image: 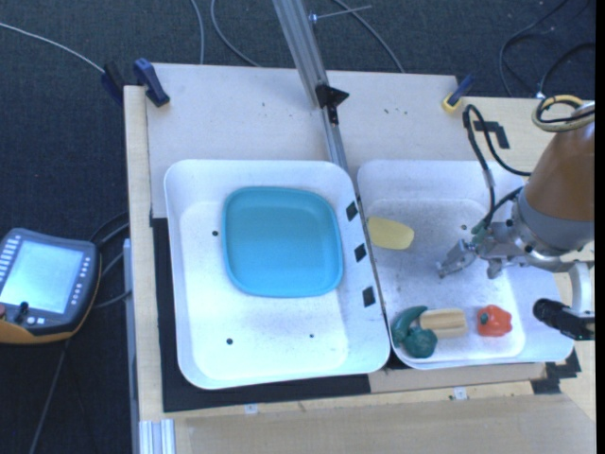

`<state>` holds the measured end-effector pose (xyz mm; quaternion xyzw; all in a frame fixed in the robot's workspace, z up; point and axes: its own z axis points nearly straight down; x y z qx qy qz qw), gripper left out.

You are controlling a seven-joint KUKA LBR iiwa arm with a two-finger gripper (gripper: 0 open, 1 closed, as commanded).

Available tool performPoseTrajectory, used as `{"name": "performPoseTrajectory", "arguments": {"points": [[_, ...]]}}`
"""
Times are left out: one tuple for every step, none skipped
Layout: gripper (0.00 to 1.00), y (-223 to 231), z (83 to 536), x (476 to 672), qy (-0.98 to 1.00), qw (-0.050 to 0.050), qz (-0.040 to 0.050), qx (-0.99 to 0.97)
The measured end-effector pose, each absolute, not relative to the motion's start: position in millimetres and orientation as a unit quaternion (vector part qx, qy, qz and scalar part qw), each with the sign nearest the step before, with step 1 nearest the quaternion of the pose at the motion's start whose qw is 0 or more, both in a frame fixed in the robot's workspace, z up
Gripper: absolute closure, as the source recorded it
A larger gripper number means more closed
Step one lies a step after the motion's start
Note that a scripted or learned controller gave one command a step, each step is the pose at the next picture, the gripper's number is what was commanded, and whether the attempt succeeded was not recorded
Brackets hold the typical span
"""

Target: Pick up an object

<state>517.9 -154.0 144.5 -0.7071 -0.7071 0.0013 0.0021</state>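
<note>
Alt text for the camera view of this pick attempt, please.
The gripper hangs over the right bin, holding nothing, with a yellow piece, green item, wooden block and red item below. The left bin holds a blue plate.

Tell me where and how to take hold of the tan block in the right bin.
Grip the tan block across its short width, at mid-length, coming straight down. It lies flat with its long axis left to right; the green object crowds its left end, the red one lies beyond its right, so the long sides are probably freest.
</note>
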Motion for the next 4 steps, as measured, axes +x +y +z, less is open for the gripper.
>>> {"name": "performPoseTrajectory", "arguments": {"points": [[0.00,-154,93,517.0,-0.707,0.002,0.0010,-0.707],[1.00,-154,106,518.3,-0.707,0.000,-0.0005,-0.707],[1.00,-151,148,518.6,-0.707,-0.001,-0.0010,-0.707],[1.00,-143,198,514.3,-0.707,-0.002,-0.0015,-0.707]]}}
